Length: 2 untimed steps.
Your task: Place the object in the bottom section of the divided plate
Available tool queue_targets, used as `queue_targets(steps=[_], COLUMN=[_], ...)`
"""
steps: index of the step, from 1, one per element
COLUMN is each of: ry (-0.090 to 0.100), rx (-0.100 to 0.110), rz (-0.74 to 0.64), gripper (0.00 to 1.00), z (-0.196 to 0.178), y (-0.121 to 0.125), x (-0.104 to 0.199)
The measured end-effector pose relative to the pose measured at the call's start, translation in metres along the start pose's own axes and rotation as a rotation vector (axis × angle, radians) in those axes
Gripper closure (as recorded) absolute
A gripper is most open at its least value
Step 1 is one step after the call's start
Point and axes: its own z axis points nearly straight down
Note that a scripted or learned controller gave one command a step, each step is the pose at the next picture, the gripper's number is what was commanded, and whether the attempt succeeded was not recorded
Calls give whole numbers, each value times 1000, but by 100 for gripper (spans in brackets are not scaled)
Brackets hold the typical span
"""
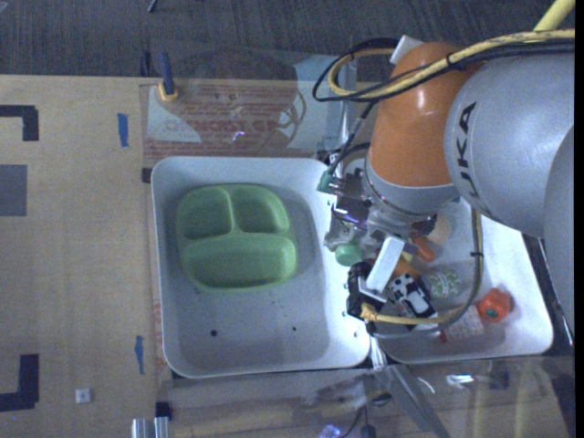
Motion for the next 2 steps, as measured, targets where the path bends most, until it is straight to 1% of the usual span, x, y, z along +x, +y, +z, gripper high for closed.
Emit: queue_targets(steps=[1,2], ry=[0,0], rx=[0,0], rz=[65,83], gripper=[100,100], z=[-2,16], y=[8,-25], x=[-25,-19])
